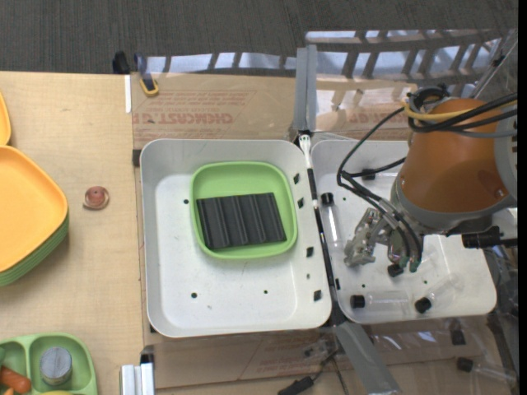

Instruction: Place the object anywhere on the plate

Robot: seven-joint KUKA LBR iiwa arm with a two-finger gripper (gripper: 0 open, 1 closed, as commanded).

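Observation:
A green square plate sits in the back half of the left white bin. Flat on the plate lies a dark grey ribbed slab, which covers most of the plate's floor. My gripper hangs over the right bin, well to the right of the plate, under the orange band of the arm. Its fingers stand apart, open, with nothing between them.
Yellow plates are stacked on the wooden bench at the far left, with a small red knob beside them. A green compartment tray is at the bottom left. A metal rail and cables stand behind the bins.

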